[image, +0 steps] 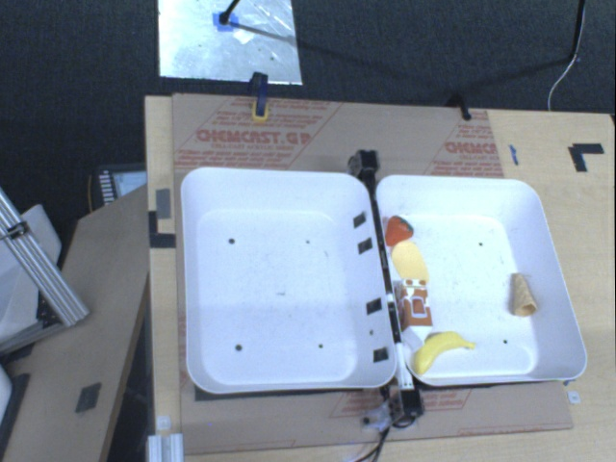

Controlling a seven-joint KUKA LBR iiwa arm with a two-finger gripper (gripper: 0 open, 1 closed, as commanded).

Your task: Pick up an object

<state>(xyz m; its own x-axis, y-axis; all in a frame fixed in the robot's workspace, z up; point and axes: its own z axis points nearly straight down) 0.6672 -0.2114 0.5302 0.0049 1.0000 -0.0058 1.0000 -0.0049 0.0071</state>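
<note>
Gripper state cannot be told from this view, whether open or closed, so any descent has to be judged from the bins alone. Trouble is most likely along the seam (388, 279) where the two bins meet, because four of the five candidate things crowd against it on the right bin's side: a jaw coming down there could strike the bin wall or one of the dark clips, or close on two things at once and lift neither. The red-orange piece (398, 227) lies at the far end of the seam, touching or nearly touching the pale yellow oval (408, 260) just nearer; nearer again is an orange-and-white piece (416, 304), lying flat and probably hard to get under; the banana (441, 347) lies at the seam's near end, curved and smooth, so a grasp across its end might slip off. The tan cone (522, 295) lies well away from the seam, near the opposite wall, with bare floor around it, and looks the safest pick, though it may roll if nudged. The right bin (481, 243) holds all five; the left bin (279, 287), on the seam's other side, shows bare white floor with a few small dark dots.
</note>
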